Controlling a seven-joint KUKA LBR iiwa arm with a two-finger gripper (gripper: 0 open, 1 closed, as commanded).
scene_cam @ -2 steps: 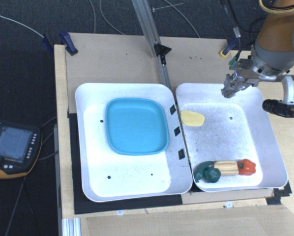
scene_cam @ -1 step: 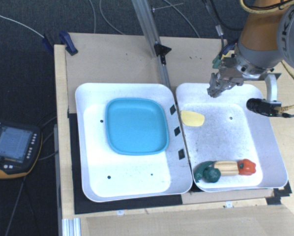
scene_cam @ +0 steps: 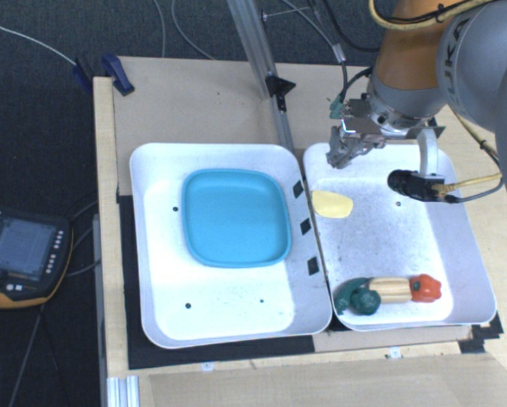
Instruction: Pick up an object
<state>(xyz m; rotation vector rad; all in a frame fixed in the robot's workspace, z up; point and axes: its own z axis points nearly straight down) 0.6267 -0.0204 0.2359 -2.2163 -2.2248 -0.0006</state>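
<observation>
Pendant (scene_cam: pixel 20 253): far left of the frame, off the bench on the dark floor.
Clamp (scene_cam: pixel 118 73): blue, at the bench's upper left corner.
Left bin (scene_cam: pixel 152 253): left half of the bench, touching the right bin along its inner edge.
Plate (scene_cam: pixel 236 217): blue, squarish, flat in the middle of the left bin.
Pole (scene_cam: pixel 252 32): metal, slanting down from top centre to the gap between the bins, just left of the gripper.
Right bin (scene_cam: pixel 381 236): right half of the bench.
Yellow piece (scene_cam: pixel 331 203): upper left of the right bin, by its left wall, just below the gripper and apart from it.
Green lump (scene_cam: pixel 358 298), peg (scene_cam: pixel 391 290), red lump (scene_cam: pixel 425 288): in a row along the bin's lower edge, touching; perhaps one toy, too small to tell.
Gripper (scene_cam: pixel 345 155): over the right bin's upper left corner.
Grip: cannot tell whether released or clenched; nothing seen held.
</observation>
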